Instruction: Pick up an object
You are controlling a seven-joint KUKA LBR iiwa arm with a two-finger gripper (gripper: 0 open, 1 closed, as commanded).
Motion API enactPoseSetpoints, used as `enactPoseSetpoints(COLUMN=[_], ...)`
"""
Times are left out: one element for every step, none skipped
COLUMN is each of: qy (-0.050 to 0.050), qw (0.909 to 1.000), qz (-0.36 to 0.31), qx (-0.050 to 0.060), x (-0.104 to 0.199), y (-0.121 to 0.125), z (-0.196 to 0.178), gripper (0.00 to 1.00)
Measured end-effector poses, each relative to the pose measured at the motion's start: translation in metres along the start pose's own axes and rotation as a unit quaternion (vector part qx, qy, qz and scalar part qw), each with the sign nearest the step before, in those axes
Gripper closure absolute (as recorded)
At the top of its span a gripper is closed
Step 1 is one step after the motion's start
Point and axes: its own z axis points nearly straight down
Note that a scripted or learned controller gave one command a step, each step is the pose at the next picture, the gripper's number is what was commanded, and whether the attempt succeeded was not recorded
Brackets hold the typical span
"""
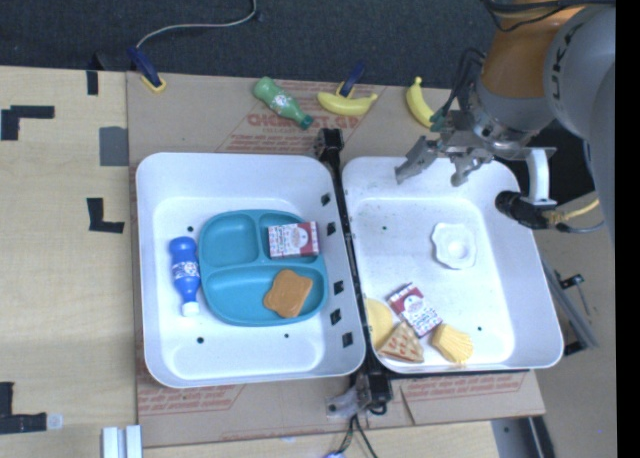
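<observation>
The pincer (pixel 438 164) hangs over the far edge of the right bin (pixel 500 341), its two fingers spread apart with nothing between them. The nearest candidate is the white egg-like piece (pixel 452 245), which lies on the bin floor toward the near edge from the pincer and almost directly in line with it; it is roundish, so no long axis constrains the approach. The other pieces sit well apart from the pincer, clustered by the bin's near edge: a small red carton (pixel 413 308), a waffle wedge (pixel 402 344) and a yellow cheese piece (pixel 452 343). My judgement is that the coming move calls for travel toward the near edge, then a descent.
</observation>
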Motion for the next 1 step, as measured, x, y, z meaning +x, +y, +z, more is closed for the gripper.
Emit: enactPoseSetpoints(qy=[0.000], qw=[1.0000], qz=[0.000], qx=[0.000], x=[0.0022], y=[-0.0212], z=[0.1322], gripper=[0.00])
